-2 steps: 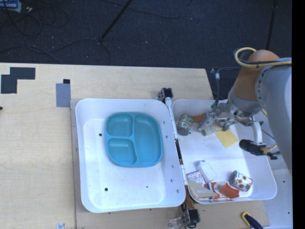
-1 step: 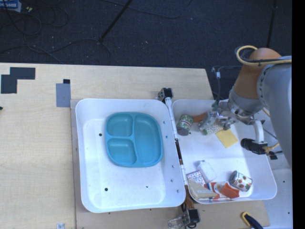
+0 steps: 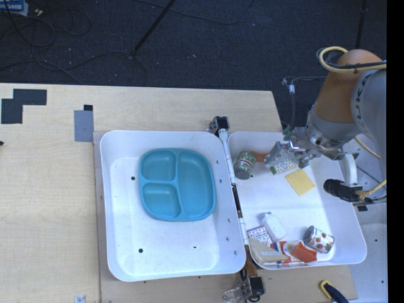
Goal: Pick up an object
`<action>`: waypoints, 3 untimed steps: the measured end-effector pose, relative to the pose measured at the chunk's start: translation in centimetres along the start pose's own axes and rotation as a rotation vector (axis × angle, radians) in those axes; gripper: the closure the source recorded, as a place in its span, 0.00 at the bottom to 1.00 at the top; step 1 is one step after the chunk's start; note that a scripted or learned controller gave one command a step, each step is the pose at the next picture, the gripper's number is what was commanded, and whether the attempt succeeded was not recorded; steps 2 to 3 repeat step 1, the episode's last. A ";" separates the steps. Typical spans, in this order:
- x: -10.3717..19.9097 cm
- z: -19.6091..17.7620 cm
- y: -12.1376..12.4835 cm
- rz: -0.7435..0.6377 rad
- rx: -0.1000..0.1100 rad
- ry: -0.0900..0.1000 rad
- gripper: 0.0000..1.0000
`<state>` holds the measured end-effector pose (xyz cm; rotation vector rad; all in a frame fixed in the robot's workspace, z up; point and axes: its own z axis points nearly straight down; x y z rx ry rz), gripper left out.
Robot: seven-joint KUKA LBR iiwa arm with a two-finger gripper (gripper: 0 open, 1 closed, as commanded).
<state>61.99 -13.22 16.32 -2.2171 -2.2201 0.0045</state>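
Bench (image 3: 50, 188) of pale wood; dark carpet (image 3: 158, 30) behind.

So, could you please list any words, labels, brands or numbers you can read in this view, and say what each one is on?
No text can be read here.
Can: a printed label, too blurred to read.
Patterned card: print too small to read.
Cup: red spots, no lettering I can make out.
Blue sticker at the top left corner: markings too small to read.
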 end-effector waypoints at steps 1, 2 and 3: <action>8.1 -2.2 -4.8 0.001 0.001 0.000 1.00; 8.1 -2.2 -4.8 0.001 0.001 0.000 1.00; 8.1 -2.2 -4.8 0.001 0.001 0.000 1.00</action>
